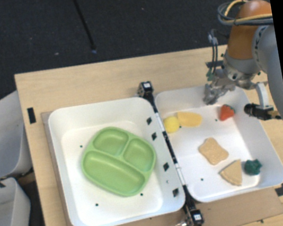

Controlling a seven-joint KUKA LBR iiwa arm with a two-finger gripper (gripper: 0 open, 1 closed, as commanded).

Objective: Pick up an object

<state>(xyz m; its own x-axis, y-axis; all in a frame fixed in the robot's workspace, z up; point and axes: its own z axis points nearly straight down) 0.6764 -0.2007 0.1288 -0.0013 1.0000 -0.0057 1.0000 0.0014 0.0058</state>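
Hovering fingers (214, 94) above right bin's (196, 184) far edge, strawberry (226, 112) just beside

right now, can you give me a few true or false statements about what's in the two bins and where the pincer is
1. The green divided plate lies in the left bin. True.
2. The pincer hangs over the left bin. False: it is at the far edge of the right bin.
3. The red item sits near the pincer, apart from it. True.
4. The two bread slices rest on the green plate. False: both lie on the floor of the right bin.
5. A small dark green piece lies beside the nearer bread slice. True.
6. The yellow pieces are stacked on the red item. False: they lie apart from it, near the divider.
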